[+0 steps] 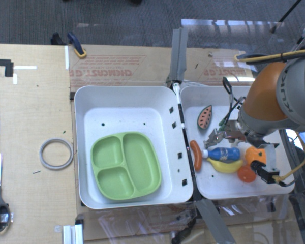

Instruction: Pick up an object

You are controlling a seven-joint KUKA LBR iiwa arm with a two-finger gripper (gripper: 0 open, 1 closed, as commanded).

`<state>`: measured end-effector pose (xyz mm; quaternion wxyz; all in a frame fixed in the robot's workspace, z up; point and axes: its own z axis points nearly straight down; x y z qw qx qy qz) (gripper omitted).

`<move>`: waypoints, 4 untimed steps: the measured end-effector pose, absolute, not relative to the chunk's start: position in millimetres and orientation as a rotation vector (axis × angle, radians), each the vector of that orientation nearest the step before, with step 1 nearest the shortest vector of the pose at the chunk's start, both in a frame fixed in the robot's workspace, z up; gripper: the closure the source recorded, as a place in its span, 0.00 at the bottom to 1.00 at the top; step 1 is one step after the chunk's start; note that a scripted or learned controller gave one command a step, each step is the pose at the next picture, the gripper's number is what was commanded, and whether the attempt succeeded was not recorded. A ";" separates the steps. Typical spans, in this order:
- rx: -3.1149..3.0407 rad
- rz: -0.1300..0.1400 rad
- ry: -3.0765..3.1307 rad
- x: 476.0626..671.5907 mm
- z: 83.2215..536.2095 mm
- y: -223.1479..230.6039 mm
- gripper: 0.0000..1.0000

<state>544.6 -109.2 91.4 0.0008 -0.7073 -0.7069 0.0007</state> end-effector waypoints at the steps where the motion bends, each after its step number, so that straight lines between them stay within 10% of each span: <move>1: -2.223 0.003 -2.217 496.7 91.1 -99.3 0.00; 2: -2.228 0.003 -2.213 497.0 99.8 -100.3 1.00; 3: -2.219 0.003 -2.224 601.1 91.2 -136.5 1.00; 4: -2.219 0.003 -2.224 601.2 91.2 -136.3 0.00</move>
